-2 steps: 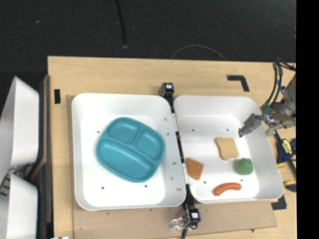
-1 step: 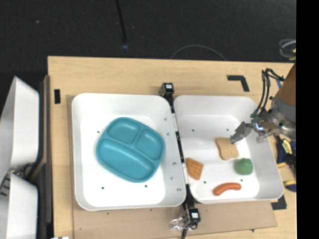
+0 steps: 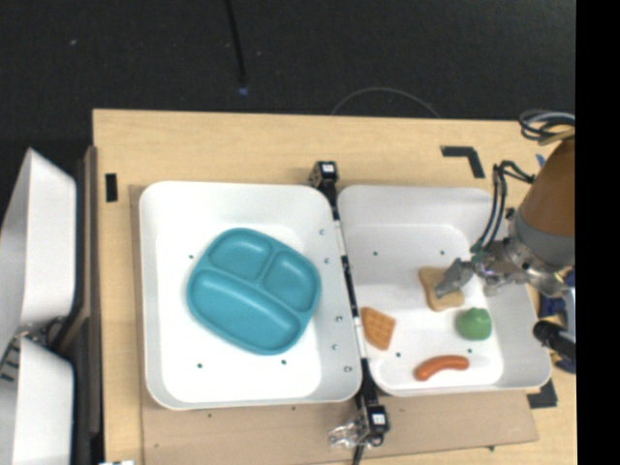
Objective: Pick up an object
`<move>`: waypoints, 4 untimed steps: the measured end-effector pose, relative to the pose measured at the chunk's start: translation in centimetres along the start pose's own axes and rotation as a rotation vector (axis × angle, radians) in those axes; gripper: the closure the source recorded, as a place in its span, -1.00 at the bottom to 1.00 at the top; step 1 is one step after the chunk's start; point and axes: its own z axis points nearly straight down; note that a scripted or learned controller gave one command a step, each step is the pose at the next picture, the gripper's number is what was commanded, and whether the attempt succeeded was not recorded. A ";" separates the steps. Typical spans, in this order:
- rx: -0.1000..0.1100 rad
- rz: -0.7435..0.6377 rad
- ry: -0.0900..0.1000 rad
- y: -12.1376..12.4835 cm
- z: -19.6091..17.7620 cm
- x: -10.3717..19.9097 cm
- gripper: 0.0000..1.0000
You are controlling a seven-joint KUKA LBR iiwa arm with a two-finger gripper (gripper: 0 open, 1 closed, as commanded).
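Note:
The right bin holds a tan slice of bread, a green ball, an orange waffle-like wedge and a red sausage. My gripper reaches in from the right and hangs low over the right edge of the bread slice, partly covering it. The green ball lies just below and right of the gripper, apart from it. The arm's orange band rises at the right edge of the view.
A teal divided plate lies in the left bin. A black clamp sits at the top of the wall between the bins, another at its bottom. Cables hang near the arm.

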 end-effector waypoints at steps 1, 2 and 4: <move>-0.001 0.001 0.000 -0.1 5.3 -0.1 -1.00; -0.010 0.004 0.000 0.2 3.8 -0.2 1.00; -0.011 -0.006 0.000 1.7 -6.7 -0.2 1.00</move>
